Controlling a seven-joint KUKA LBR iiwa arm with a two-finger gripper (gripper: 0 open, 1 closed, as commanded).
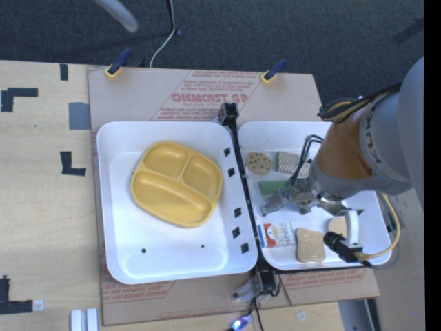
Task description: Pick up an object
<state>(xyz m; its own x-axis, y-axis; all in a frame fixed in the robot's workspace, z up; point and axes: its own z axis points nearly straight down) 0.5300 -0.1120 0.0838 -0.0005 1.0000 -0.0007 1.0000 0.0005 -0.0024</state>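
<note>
My gripper [288, 203] is low in the right bin [313, 262], just below a dark green block [273, 185]. Its grey fingers [271, 204] look spread apart and nothing shows between them, so it is open. Around it lie a round speckled cookie [258, 161], a green-and-white piece [287, 161], a small white carton with red and blue print [277, 234], a tan bread slice [310, 245] and a pale tan piece [337, 226]. The wrist hides part of the bin's middle.
The left bin [114, 185] holds a yellow divided plate [177, 183]. A black divider with clips [238, 185] runs between the bins. The grey arm with its orange band [344, 150] covers the right bin's right side. Cardboard lies under both bins.
</note>
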